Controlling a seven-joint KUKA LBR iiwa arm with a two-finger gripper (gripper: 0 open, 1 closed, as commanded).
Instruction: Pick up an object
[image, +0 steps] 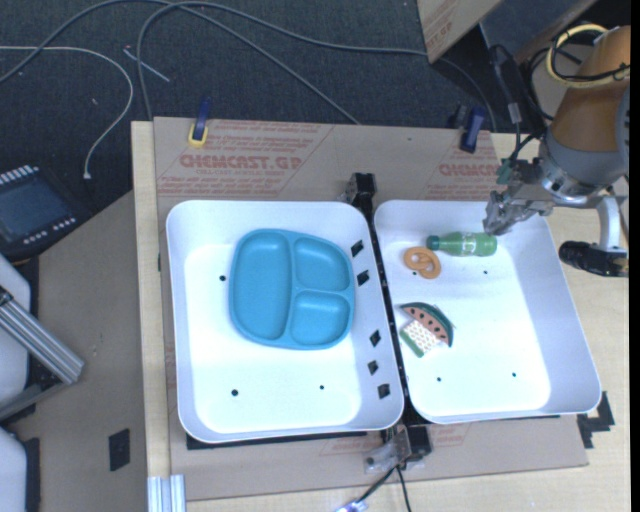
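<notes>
Dark carpet strewn with loose cables (110, 60) lies beyond the worktop (290, 150), a light board printed with faded red lettering and held at its far edge by two blue clamps (201, 122). Two shallow white bins sit on it side by side, meeting along a line of black clips. In the left bin (200, 370) rests a blue divided plate (292, 288) with three compartments, lying flat a little toward the far side of the bin. The right bin (520, 340) carries three small things: a green bottle (463, 243) lying on its side near the far wall, a brown pretzel-shaped toy (422, 261) just beside the bottle's left end and slightly nearer the camera, and a watermelon-slice toy (426, 328) with a green rind and red flesh, lying apart from those two toward the middle of the bin's left side. The grey arm (590, 120) with its orange band reaches in from the upper right, and its gripper (503, 215) hangs over the far right corner of the right bin, just above and beside the right end of the green bottle. Whether the fingers are spread or closed cannot be told from this slant, and nothing can be seen held between them. A cardboard box corner (450, 25) shows at the top edge.
</notes>
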